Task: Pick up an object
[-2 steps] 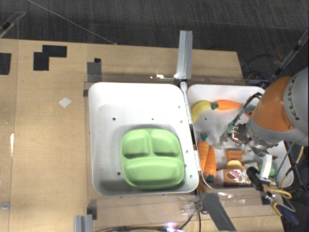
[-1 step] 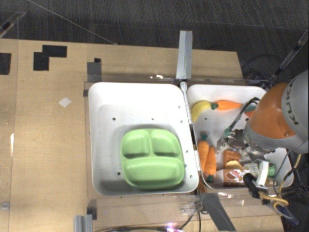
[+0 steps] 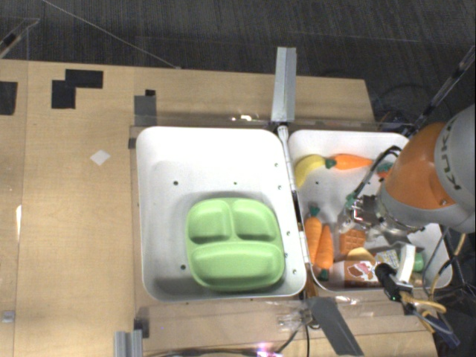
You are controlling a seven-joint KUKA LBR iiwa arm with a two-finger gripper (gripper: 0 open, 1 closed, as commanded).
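The gripper [image 3: 359, 216] hangs low over the middle of the right bin [image 3: 338, 141], and whether it is spread or closed, or has hold of anything, cannot be told from this slant. Just to its left lie 2 toy carrots [image 3: 318, 245] side by side, long axes running near to far, green tops at the far end. Just beneath and near of it sits a brown packet [image 3: 360, 268]. Farther off, a yellow toy banana [image 3: 308, 168] and another carrot [image 3: 348, 162] lie crosswise, that carrot's tip pointing right. The left bin [image 3: 160, 162] holds a green divided plate [image 3: 235, 242].
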